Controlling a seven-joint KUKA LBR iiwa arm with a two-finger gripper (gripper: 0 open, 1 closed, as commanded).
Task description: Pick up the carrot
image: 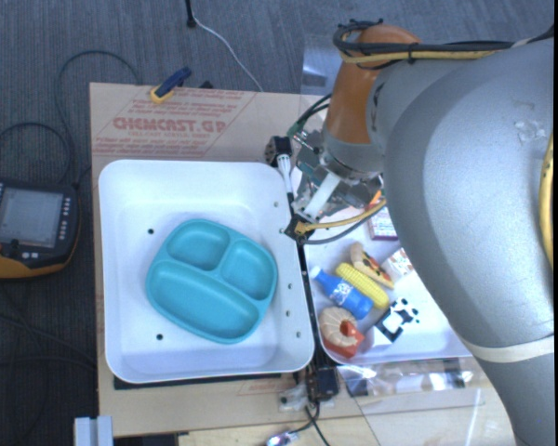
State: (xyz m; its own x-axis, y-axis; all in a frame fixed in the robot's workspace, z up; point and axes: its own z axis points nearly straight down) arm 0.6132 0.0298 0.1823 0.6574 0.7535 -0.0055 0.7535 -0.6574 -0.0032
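I see gripper over right bin's left rim, above toy pile; can't tell grip state. Carrot not identifiable: maybe hidden among corn, bottle, donut. I'd locate carrot first, then descend along its length.

Teal divided tray in left bin, corn cob, blue bottle, pendant on carpet

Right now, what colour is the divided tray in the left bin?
Light blue, turquoise; the divided tray shows best in the camera view, lying in the left bin.
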